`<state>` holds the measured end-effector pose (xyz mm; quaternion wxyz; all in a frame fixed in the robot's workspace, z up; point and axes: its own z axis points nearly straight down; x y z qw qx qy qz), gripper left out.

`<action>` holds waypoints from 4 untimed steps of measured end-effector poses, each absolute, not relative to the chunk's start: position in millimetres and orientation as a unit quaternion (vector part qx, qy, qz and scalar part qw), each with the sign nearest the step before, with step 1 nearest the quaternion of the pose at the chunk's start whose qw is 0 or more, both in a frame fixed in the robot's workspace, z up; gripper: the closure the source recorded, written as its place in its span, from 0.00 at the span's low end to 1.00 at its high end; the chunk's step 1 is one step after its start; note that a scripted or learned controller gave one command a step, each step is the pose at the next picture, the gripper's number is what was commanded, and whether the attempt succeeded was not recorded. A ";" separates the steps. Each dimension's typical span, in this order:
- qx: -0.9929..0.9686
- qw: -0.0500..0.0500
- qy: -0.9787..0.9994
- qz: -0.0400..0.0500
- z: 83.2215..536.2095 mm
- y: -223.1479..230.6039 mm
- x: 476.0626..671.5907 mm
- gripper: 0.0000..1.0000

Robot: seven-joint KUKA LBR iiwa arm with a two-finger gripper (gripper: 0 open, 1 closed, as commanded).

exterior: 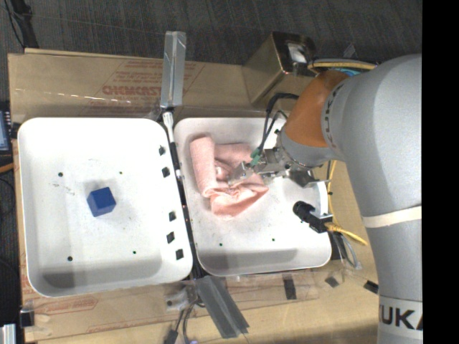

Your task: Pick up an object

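Gripper is down on the pink cloth in the right bin, presumably going for a fold; can't tell if it has any grip.

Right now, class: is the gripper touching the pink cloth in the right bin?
Touching. The camera view shows the gripper down on the pink cloth in the right bin, its tip meeting the folds with no gap.

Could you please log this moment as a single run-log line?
gripper: over crumpled pink cloth | right white bin | grasp: unclear | small blue cube: left white bin, untouched
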<state>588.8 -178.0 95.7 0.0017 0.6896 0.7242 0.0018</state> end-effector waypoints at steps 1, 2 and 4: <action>0.674 0.002 0.738 0.001 96.1 -200.9 653.8 0.00; 0.610 0.001 0.793 0.002 95.4 -170.2 582.5 0.00; 0.522 0.004 0.853 0.000 95.1 -99.7 537.2 0.00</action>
